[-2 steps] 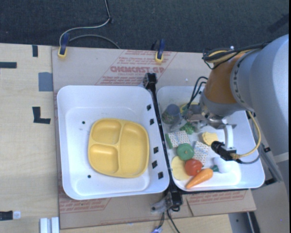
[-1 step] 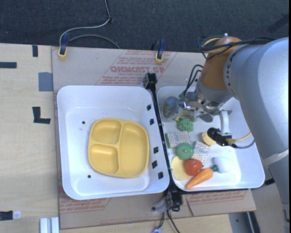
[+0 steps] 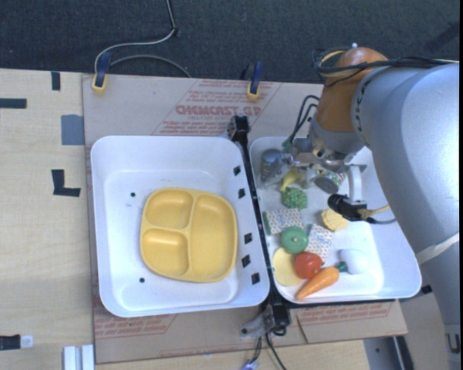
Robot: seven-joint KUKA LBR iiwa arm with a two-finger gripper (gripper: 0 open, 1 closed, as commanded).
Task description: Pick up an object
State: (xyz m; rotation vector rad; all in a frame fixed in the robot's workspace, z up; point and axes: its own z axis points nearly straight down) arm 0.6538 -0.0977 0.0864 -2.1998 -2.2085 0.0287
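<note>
My gripper (image 3: 302,166) reaches down into the far part of the right bin (image 3: 393,272), beneath the orange band of the arm (image 3: 341,99). Right below it lie a yellow banana-like toy (image 3: 288,181) and a green broccoli (image 3: 295,199). A grey object (image 3: 271,161) sits just left of the gripper. Nearer the front are a green apple (image 3: 294,240), a red tomato (image 3: 307,264), an orange carrot (image 3: 319,282), a yellow disc (image 3: 283,269) and a yellow piece (image 3: 334,220). Nothing is visibly lifted.
The left bin (image 3: 116,206) holds a yellow divided plate (image 3: 189,233). Patterned cloth pieces (image 3: 281,220) lie among the toys, and a white object (image 3: 352,260) lies at the right. Black clips (image 3: 239,127) sit on the wall between the bins. The big grey arm covers the right side.
</note>
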